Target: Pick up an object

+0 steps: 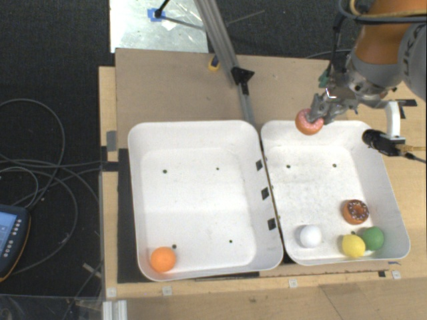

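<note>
My gripper hangs over the far edge of the right bin, shut on a pink frosted doughnut that sits lifted just below its fingers. Along the right bin's near side lie a chocolate doughnut, a white ball, a yellow lemon-like fruit and a green ball. An orange ball rests in the near left corner of the left bin.
A grey pole slants across the bench behind the bins, ending near the divide between them. A black fitting sticks in at the right bin's far right rim. Cables lie on the floor at left.
</note>
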`<action>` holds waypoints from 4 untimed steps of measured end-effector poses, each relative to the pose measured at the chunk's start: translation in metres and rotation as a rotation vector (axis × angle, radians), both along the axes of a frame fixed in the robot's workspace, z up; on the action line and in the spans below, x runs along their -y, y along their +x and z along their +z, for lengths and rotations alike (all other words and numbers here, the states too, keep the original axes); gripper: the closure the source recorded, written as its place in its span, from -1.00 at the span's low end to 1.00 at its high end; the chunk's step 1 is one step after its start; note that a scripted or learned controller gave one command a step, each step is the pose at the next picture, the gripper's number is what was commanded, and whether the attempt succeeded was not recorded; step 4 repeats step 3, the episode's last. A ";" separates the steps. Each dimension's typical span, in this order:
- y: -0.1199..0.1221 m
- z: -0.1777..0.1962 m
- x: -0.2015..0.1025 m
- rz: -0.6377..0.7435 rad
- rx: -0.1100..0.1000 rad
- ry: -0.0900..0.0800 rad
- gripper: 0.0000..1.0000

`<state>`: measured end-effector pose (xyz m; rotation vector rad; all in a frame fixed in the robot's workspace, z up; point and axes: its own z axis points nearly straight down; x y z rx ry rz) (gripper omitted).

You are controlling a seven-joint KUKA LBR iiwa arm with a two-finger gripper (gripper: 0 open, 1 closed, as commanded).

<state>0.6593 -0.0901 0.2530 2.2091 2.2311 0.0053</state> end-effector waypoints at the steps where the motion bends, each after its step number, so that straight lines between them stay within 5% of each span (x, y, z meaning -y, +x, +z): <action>1: 0.004 -0.012 -0.060 0.001 -0.003 0.001 1.00; 3: 0.012 -0.030 -0.172 0.000 -0.001 0.002 1.00; 4: 0.012 -0.030 -0.172 0.000 -0.001 0.002 1.00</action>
